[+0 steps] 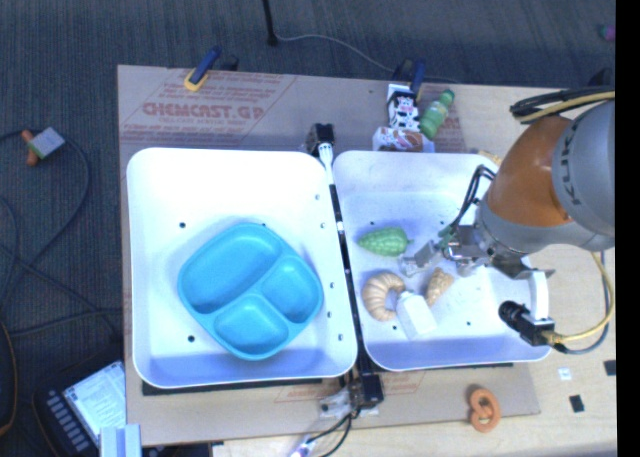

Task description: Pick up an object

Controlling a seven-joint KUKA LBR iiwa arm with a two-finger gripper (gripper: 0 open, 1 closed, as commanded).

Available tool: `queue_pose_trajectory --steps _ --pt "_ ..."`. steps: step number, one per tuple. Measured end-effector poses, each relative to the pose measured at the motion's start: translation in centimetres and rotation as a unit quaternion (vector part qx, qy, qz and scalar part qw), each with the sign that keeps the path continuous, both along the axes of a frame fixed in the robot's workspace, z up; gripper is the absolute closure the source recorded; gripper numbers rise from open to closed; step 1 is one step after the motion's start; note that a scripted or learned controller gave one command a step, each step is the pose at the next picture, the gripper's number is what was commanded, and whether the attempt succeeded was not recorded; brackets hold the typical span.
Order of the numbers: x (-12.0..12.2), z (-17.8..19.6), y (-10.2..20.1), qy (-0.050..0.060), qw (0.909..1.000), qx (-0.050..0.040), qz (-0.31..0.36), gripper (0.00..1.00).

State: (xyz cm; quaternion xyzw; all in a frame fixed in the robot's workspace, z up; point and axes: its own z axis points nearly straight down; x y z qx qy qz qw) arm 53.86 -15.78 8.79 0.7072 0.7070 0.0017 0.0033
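1. Two white bins on the counter (200, 110): left bin (160, 195), right bin (400, 180).
2. Left bin holds one item: a blue three-compartment tray (250, 288), lying flat, rotated at an angle.
3. Right bin holds four loose items, clustered left of centre: one green ridged piece (384, 241), one tan curled croissant-shaped piece (381, 293), one small tan piece (438, 286), one white block (416, 316).
4. White block touches the croissant piece on its right side; small tan piece sits just beside both, above the block. Green piece is apart, further up the bin.
5. Outside the bins: one green bottle (434, 113) and one small printed carton (402, 117) at the far rim of the right bin, one orange ring (484, 407) on the counter near the front edge.
6. Arm comes in from the right, orange band over the right bin's right side, wrist low in the bin.
7. Claw (432, 254) sits between the green piece and the small tan piece, just above the latter. Can't tell whether it's open or closed; nothing visibly between its tips.
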Motion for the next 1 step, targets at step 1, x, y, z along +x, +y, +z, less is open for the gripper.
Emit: queue_pose_trajectory --steps 1 --pt "0.03 1.01 -0.16 -0.001 1.0 -0.0012 -0.001 1.0"
